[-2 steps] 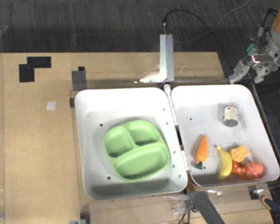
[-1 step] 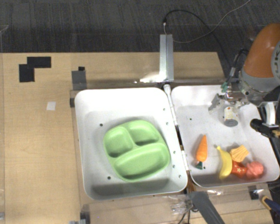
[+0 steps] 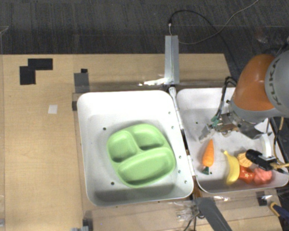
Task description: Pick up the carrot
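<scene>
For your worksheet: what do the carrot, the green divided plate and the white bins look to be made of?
Carrot: probably toy plastic, smooth, evenly orange. Green plate: likely moulded plastic, matte, one flat colour. White bins: seemingly thin plastic, faint sheen, rounded corners.

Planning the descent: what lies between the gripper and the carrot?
Nothing: the camera view shows bare bin floor between the gripper and the carrot.

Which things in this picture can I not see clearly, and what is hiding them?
1. Red and pink things, camera view: crowded against the banana, too blurred to name.
2. Right bin, camera view: the arm covers its right side.
3. Carrot, camera view: its dark lower tip is too small to make out.
</scene>
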{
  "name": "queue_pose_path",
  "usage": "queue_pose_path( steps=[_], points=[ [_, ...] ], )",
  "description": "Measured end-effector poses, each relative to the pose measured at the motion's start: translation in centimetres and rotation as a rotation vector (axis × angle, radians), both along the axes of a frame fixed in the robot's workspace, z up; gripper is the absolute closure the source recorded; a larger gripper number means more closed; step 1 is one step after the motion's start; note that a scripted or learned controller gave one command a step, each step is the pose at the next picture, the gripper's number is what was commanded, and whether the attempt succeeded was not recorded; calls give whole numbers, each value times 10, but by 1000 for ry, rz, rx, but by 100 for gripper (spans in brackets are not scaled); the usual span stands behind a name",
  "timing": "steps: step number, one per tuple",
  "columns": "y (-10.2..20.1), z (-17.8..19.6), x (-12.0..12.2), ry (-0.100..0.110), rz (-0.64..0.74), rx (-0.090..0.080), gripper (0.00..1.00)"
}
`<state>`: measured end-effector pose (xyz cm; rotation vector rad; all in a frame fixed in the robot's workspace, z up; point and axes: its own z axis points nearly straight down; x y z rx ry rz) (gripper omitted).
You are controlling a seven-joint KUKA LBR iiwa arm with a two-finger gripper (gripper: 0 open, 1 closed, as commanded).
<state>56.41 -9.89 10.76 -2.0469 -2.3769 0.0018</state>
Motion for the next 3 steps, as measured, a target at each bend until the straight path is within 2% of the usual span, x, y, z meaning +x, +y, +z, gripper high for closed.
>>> queue_pose_path(
  steps=[1, 2, 3],
  points=[
    [9, -18, -35, -23, -6, -4, 0],
    [11, -9, -34, -21, -2, 0, 100],
    [85, 75, -25, -4, 56, -1, 100]
  ],
)
